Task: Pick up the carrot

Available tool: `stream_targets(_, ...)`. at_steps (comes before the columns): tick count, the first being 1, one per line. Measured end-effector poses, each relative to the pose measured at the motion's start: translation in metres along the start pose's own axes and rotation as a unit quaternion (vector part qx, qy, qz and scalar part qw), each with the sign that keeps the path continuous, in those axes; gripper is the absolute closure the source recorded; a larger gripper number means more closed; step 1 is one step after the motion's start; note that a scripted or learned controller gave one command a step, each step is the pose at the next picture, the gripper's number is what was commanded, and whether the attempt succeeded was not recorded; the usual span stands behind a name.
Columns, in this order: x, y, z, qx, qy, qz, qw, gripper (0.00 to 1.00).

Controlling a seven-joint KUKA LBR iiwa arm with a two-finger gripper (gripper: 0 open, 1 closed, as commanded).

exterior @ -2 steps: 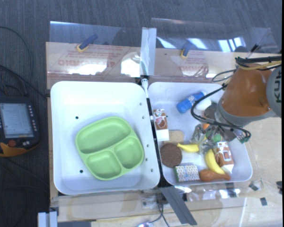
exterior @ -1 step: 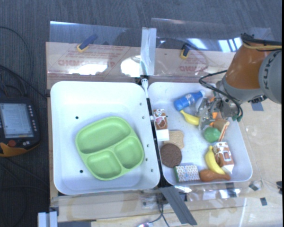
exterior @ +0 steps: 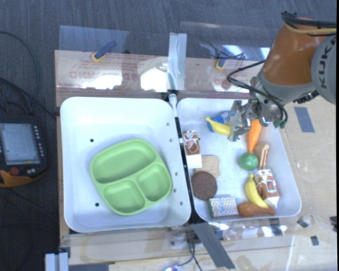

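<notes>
The carrot (exterior: 253, 136) is orange and lies roughly upright in the view, in the upper right part of the right bin (exterior: 289, 168). My gripper (exterior: 250, 118) hangs right over the carrot's upper end, which runs in under it. The carrot's lower tip points at a green ball (exterior: 248, 161). The grey arm with its orange band (exterior: 291, 55) comes in from the upper right.
A small yellow banana (exterior: 217, 126) lies just left of the gripper. Below are a bigger banana (exterior: 252, 192), a small carton (exterior: 267, 185), a brown cookie (exterior: 204, 184), a cracker (exterior: 211, 164) and a snack box (exterior: 191, 143). The left bin holds a green divided plate (exterior: 131, 175).
</notes>
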State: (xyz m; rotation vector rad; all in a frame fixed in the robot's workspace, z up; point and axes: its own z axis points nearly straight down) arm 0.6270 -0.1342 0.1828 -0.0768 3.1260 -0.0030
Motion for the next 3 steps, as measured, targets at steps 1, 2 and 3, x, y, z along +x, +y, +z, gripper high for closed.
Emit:
stream_targets(1, 0.001, -0.001, -0.005, 0.000, 0.002, 0.001, 1.0000, 1.00)
stream_targets(2, -0.014, 0.010, -0.063, -0.002, 0.003, -0.179, 0.9839, 1.00)
stream_targets(3, 0.077, -0.015, -0.029, -0.004, 0.006, -0.362, 0.9323, 1.00)
